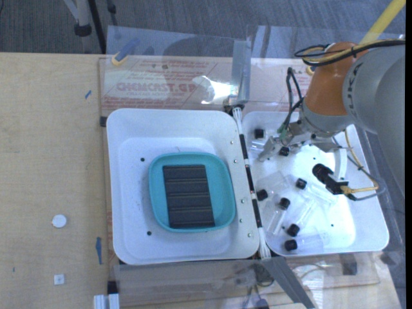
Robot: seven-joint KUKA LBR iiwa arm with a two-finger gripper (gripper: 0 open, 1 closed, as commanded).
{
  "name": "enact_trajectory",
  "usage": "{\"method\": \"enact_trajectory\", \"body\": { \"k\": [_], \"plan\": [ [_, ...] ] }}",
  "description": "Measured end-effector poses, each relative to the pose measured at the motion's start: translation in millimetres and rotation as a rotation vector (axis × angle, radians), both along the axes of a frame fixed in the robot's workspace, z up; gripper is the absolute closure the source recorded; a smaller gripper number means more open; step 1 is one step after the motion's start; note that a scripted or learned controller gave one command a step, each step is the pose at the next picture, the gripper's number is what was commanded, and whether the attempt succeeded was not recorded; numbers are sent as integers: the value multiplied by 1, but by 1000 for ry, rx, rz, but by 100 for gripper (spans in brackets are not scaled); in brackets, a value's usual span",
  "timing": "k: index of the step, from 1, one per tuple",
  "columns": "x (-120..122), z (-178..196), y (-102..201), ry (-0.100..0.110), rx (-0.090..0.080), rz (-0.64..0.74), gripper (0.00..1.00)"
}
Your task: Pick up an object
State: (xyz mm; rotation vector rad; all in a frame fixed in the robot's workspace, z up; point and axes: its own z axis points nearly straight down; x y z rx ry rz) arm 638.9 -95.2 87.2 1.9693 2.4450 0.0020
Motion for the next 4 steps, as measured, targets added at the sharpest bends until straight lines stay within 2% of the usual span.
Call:
{"method": "enact_trajectory", "body": {
  "k": [1, 2, 4],
  "plan": [
    [-2, 9, -3, 4, -1, -3, 100],
    [23, 104, 72, 1, 0, -29, 100],
    [25, 125, 74, -7, -4, -24, 100]
  ]
}}
